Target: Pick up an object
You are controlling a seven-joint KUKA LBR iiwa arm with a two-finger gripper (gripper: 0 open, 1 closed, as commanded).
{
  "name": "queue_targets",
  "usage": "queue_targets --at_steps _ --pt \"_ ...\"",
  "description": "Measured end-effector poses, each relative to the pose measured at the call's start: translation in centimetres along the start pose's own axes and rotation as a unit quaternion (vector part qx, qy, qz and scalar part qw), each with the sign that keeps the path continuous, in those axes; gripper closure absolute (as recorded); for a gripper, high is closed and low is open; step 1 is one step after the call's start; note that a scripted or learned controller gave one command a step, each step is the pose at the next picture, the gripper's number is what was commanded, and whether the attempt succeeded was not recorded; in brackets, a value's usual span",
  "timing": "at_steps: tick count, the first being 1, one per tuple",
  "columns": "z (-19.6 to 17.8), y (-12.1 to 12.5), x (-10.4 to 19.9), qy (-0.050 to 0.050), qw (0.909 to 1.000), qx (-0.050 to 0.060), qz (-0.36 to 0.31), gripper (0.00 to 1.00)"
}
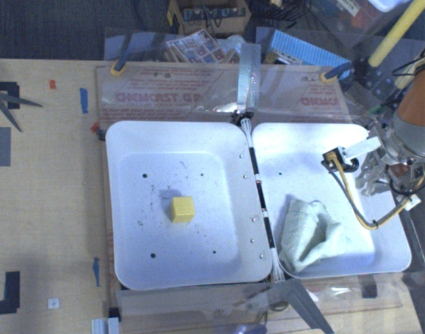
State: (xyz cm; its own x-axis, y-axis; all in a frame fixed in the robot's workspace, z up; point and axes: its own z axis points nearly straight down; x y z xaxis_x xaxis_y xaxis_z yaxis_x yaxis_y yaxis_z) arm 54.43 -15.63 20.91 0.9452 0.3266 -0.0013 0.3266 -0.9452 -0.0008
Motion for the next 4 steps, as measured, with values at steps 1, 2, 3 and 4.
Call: queue_targets --at_steps 1,2,3,4 --pt "6.7 6.8 -0.9 -0.001 0.9925 0.001 -0.122 1.0" --pt "12.1 5.7 -4.2 0.003 0.9187 -0.003 -0.395 1.0" --pt "9.7 2.0 -3.4 0.0 0.9969 0.0 -0.079 1.0" --pt "12.1 5.0 -6.1 0.002 0.9134 -0.001 -0.407 1.0"
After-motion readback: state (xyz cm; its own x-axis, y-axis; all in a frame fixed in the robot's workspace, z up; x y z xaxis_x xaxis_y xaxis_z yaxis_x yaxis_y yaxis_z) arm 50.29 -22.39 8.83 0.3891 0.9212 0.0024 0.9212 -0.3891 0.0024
